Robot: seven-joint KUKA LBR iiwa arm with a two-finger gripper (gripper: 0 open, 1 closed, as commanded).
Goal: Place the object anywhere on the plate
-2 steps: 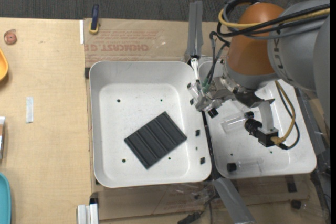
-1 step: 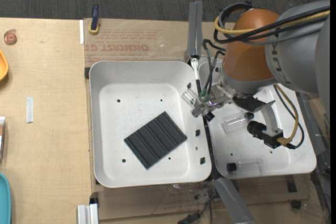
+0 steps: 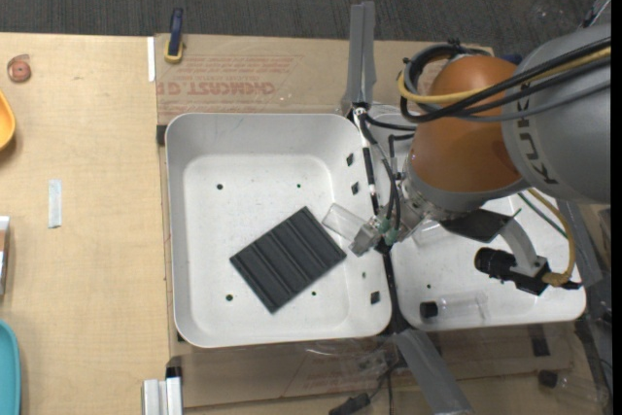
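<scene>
A dark ribbed rectangular plate (image 3: 288,259) lies tilted on the floor of the left white bin (image 3: 194,209). My gripper (image 3: 365,239) hangs over the divide between the two bins, just past the plate's right corner. A small clear, pale object (image 3: 340,220) sits right at the gripper's tip, over the left bin and close to the plate's upper right edge. Whether it is gripped or merely lying there is not visible. The orange wrist band and grey arm cover much of the right bin (image 3: 544,306).
A clear tube-like item (image 3: 459,309) with a black end lies near the front of the right bin. A cardboard sheet (image 3: 253,78) lies behind the bins. Small items sit along the bench's left edge.
</scene>
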